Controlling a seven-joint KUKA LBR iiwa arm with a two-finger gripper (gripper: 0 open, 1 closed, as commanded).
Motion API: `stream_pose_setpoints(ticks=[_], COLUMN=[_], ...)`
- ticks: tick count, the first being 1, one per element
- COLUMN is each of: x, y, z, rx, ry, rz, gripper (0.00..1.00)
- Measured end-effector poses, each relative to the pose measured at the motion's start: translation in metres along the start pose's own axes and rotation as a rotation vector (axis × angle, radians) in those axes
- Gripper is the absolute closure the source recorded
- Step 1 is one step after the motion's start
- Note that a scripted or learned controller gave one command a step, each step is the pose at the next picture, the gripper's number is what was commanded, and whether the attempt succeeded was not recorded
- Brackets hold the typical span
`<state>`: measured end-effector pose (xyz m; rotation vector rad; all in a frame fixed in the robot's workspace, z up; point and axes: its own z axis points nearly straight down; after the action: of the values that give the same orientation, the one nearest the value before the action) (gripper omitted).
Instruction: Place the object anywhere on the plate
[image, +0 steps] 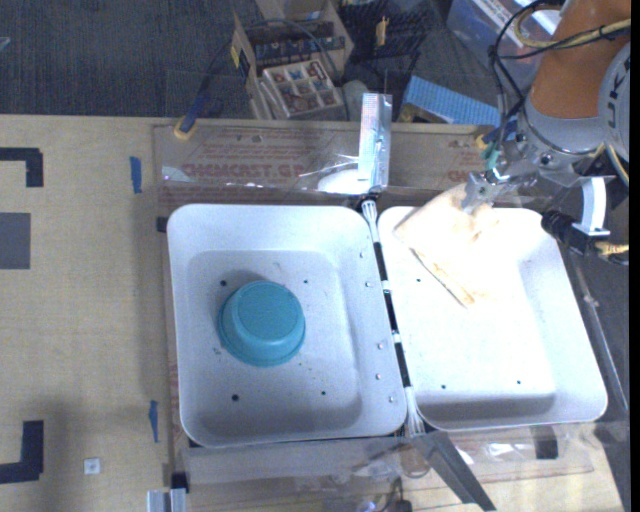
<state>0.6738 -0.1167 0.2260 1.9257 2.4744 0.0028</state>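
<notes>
Wooden bench (80, 300), two white bins (200, 240), one teal bowl (262, 321) in left bin, hand (487, 185) over right bin, grip unclear.

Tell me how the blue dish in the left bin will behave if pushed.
The blue dish sits low and wide, so it probably will not tip. On the smooth white floor of the left bin it would likely slide rather than roll. It looks like moulded plastic, so it is probably stiff and fairly light.
</notes>
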Motion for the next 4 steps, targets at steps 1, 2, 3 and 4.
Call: stream_pose_setpoints(ticks=[1,2,3,4], x=[0.045,0.097,0.144,0.186], y=[-0.005,-0.011,-0.026,-0.046], z=[-0.007,-0.004,0.005,-0.006], rx=[0.003,0.001,-0.001,-0.001], ry=[0.004,0.005,0.005,0.005], rz=[-0.398,-0.797,-1.192,-1.319], gripper=[1.00,1.00,1.00,1.00])
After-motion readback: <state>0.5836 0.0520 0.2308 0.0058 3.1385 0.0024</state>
